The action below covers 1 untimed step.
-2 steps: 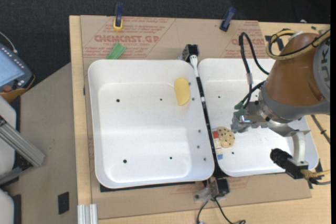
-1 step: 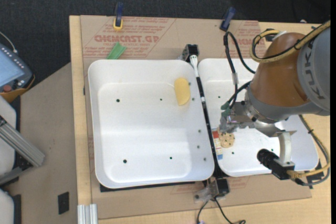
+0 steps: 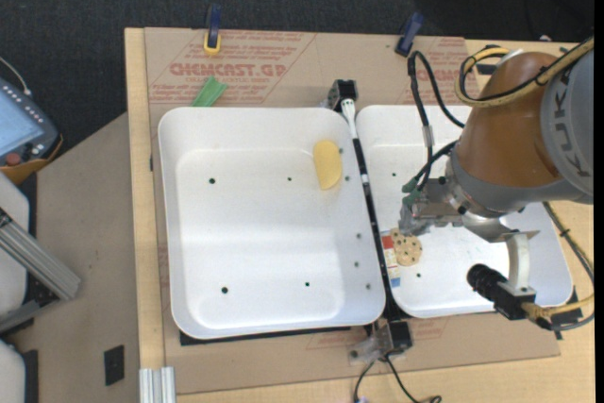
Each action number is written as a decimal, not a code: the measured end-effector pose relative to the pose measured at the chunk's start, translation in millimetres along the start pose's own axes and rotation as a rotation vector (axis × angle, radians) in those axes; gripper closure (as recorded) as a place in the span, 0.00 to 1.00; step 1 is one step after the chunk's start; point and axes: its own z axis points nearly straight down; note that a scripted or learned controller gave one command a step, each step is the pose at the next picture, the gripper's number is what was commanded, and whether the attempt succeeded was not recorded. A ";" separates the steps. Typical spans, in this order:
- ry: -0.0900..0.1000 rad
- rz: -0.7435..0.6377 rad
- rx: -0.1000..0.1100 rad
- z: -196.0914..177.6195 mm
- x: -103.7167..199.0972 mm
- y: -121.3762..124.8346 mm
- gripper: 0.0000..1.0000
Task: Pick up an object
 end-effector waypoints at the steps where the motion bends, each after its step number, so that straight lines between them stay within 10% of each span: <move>1: 0.000 0.001 -0.001 -9.7 -0.1 0.5 1.00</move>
